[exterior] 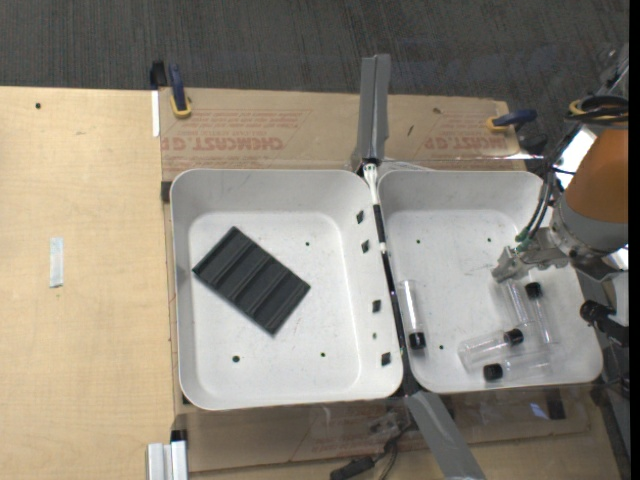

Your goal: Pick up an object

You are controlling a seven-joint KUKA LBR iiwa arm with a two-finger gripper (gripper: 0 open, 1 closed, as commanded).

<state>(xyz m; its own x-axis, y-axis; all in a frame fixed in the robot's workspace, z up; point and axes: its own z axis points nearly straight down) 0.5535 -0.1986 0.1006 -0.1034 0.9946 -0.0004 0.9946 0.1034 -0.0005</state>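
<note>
Wooden bench (80, 368) bears two white bins (190, 298), cardboard (260, 133).

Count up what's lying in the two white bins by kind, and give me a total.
Dark ridged flat panel, left bin: 1
Clear plastic tubes with black caps, right bin: 4, as far as I can tell (one by the divider, three overlapping near the gripper:)
Total: 5
</note>
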